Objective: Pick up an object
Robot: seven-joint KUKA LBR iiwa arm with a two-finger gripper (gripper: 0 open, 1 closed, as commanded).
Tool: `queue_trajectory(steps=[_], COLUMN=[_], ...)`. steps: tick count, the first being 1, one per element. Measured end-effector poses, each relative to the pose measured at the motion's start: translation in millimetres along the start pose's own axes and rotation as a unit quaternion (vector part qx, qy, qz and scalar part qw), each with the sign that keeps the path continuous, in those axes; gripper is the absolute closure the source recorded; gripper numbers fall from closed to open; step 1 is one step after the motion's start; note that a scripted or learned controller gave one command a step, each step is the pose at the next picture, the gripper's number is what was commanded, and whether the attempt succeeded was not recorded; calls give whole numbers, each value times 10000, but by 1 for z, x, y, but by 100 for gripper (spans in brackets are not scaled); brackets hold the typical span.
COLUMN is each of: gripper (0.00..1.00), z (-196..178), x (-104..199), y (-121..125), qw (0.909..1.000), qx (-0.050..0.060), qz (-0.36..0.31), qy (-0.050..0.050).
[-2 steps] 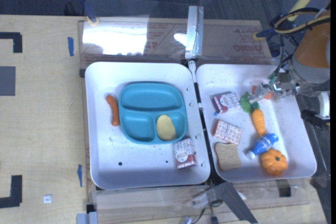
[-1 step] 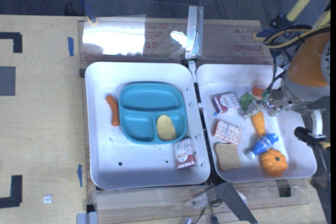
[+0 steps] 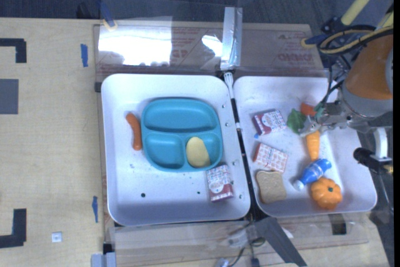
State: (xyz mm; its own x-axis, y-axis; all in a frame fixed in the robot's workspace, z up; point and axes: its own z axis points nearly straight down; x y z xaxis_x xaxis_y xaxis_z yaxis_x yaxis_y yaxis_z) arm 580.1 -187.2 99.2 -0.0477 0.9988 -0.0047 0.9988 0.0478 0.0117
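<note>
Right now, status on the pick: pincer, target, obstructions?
Pincer low in right bin, fingers unreadable. Over carrot, green leafy piece alongside. Nothing seen held. Blue bottle, pumpkin crowd nearby.

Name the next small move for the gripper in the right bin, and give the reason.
Probably a short descent onto the toy carrot. The gripper hangs at the carrot's upper end, beside green leaves, and nothing shows between it and the carrot. The blue bottle and the pumpkin lie farther off.
</note>
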Motion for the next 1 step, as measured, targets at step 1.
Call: queue_trajectory(steps=[1], gripper=[100], z=[-122], x=[44], y=[39], qw=[10000], qx=[4], qz=[84], qy=[16])
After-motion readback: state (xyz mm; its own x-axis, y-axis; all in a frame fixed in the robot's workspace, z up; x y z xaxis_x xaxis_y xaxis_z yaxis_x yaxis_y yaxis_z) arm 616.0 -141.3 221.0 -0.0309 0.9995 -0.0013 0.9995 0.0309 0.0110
